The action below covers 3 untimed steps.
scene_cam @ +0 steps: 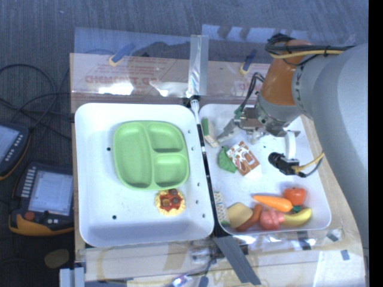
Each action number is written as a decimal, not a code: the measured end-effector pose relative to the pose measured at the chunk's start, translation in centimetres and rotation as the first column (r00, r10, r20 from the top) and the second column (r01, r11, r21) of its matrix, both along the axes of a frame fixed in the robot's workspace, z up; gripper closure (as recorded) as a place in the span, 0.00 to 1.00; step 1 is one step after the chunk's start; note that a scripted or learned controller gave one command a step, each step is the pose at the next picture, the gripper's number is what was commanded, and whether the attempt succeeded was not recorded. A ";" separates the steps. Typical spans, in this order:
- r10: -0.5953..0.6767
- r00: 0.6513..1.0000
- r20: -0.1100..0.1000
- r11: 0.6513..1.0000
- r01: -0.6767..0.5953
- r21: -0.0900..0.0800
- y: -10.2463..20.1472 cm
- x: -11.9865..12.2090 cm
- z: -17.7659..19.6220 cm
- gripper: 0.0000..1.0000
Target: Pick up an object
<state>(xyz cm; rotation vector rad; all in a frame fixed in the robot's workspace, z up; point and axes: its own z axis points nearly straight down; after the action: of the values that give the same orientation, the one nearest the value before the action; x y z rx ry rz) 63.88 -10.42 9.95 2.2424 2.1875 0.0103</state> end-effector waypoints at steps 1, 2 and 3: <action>0.047 0.999 0.001 0.999 -0.047 -0.002 -0.5 -3.1 -1.0 0.00; 0.047 0.999 0.005 0.999 -0.047 0.000 -0.5 -3.0 0.2 1.00; 0.047 0.999 0.002 0.999 -0.047 0.000 -0.5 -3.0 0.0 0.00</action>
<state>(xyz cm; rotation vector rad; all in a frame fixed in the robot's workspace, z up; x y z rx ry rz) 60.85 -10.92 9.98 2.1892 2.2390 0.0133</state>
